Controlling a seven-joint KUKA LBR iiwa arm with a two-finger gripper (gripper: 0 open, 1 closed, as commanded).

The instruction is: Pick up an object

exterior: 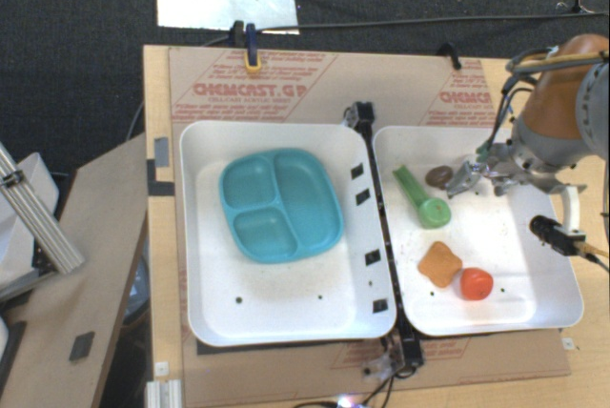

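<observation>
The right bin (534, 301) holds a green scoop-shaped toy (420, 197), a small brown round piece (439, 175), an orange chunk (440, 263) and a red ball (477, 283). My gripper (479, 181) hangs over the upper part of this bin, just right of the brown piece and above the green toy's round end. It is open, and I see nothing between its fingers. The orange chunk and red ball lie well below it, toward the front of the bin.
The left bin (205, 301) holds a teal divided plate (281, 204). A black divider with clips (374, 215) runs between the bins. A black cable fitting (558, 235) hangs off the arm over the right bin's right side.
</observation>
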